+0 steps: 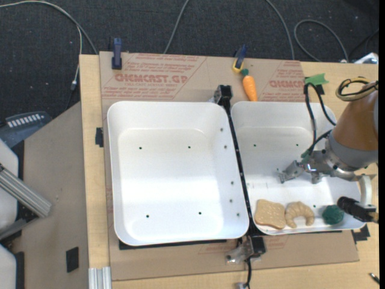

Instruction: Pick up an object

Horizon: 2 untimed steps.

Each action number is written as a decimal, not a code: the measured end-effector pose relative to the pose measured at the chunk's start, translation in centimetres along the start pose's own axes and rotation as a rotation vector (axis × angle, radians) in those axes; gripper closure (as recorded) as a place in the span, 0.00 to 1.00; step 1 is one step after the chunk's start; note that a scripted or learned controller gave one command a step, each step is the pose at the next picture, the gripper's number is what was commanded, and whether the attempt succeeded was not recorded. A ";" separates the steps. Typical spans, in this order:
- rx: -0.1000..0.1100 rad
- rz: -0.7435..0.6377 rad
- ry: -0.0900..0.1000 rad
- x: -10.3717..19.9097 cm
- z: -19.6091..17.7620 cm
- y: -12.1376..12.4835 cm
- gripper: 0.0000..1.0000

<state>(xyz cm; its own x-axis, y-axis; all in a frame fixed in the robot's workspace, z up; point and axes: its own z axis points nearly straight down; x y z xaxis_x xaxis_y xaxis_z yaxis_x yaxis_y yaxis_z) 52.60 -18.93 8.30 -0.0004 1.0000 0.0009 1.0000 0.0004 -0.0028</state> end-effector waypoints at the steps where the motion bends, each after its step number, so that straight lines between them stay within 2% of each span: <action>1: -0.004 0.000 -0.001 0.0 -1.3 0.1 1.00; 2: -0.007 0.001 -0.002 -0.8 -7.2 0.2 1.00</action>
